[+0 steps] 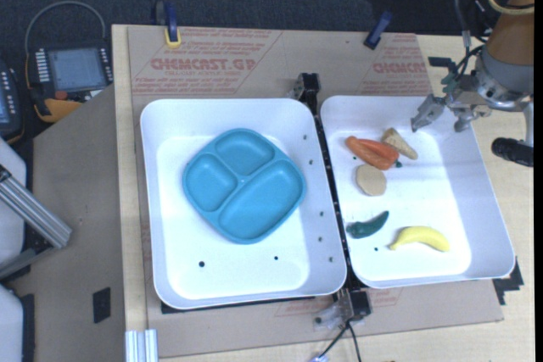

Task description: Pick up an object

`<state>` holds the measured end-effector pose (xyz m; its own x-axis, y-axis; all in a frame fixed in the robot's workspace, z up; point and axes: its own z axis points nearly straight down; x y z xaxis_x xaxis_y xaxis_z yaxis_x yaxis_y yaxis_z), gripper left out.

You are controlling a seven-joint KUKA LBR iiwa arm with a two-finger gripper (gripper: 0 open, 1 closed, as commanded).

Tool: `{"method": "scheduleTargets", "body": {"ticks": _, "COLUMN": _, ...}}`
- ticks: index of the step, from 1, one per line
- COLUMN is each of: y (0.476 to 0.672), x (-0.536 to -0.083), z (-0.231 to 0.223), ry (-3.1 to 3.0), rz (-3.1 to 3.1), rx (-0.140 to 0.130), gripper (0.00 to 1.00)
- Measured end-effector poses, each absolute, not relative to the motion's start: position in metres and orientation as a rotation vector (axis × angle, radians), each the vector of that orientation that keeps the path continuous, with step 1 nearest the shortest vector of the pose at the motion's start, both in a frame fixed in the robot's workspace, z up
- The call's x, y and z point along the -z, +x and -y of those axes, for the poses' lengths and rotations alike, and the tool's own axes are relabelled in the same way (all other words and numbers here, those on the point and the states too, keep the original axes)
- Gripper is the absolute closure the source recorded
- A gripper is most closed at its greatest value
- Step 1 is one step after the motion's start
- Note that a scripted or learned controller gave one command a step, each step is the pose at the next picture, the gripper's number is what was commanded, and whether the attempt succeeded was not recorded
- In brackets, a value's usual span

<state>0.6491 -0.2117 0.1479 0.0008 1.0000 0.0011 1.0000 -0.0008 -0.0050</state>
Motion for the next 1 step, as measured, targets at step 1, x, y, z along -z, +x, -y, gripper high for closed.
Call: {"method": "scheduleTargets", "body": {"ticks": 1, "y": 0.6517, "x": -0.0931, "z": 0.2107, "ry": -2.227, "rz": 2.227, "rx": 0.013, "gripper": 0.00}}
